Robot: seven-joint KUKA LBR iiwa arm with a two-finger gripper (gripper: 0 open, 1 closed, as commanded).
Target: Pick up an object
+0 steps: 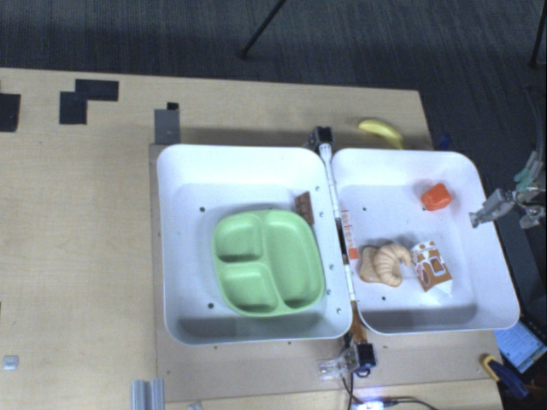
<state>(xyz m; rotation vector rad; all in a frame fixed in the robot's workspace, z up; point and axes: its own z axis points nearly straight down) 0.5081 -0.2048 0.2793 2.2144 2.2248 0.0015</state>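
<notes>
Left bin (179,229) holding a green divided plate (267,261); right bin (479,229) holding an orange object (436,196), a croissant (384,263) and, just beside it, a small printed packet (431,267). Gripper (504,203) at the right bin's outer rim. Banana (380,131) on the bench (77,254) beyond the bins

Tool (504,205): pale grey metal, thin, seemingly blurred.
</notes>
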